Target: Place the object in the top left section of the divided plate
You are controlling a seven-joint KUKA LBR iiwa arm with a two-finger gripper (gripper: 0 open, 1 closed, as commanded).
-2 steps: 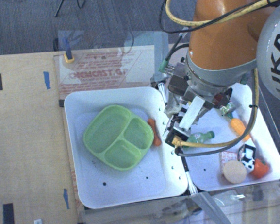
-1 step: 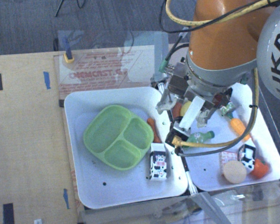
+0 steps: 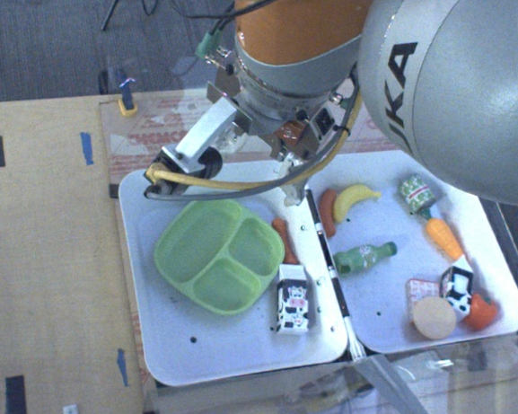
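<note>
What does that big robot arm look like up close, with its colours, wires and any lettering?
The arm is a bulky, rounded grey shell with black letters "KA" on its side. An orange band rings it above the wrist. Yellow and black cables loop beneath, and a green connector sits by the wrist.

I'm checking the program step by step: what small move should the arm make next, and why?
Probably lower the tool onto the sausage right beside the green plate. The tool hangs over the divider between the bins, I can't see anything in it, and all the plate's sections hold nothing, so a pickup seems to come first. Which item is meant is a guess.
</note>
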